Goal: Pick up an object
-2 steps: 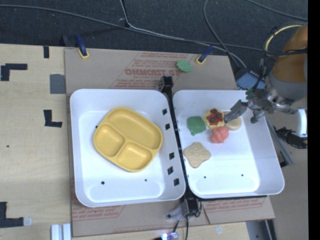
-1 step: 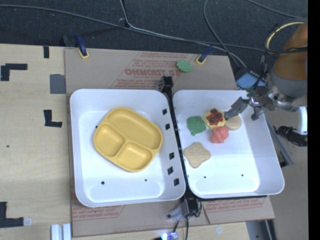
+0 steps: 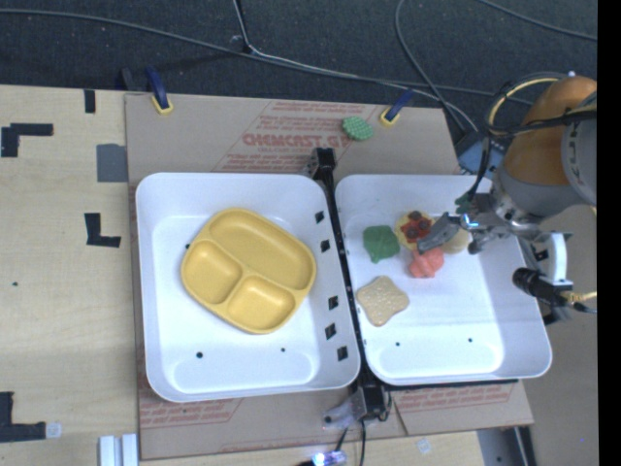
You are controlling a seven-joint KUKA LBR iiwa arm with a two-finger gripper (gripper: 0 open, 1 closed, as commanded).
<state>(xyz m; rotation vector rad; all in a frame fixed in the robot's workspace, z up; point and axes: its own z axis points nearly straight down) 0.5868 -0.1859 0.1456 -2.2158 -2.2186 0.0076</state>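
While gripper [image 3: 440, 236] crowds toys [image 3: 424, 260] (mid-bin).

1. One fixed camera looked down at a slant on the worktop [image 3: 58, 289].
2. It sat far enough back to take in both bins [image 3: 155, 260], seemingly from the near edge.
3. The arm [image 3: 543, 163] entered from the right.

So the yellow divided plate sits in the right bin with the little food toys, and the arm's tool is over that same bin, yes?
Not quite. The camera view shows the yellow divided plate alone in the left bin. The little food toys, such as the green piece and the toast slice, lie in the right bin, and the tool is over that right bin.
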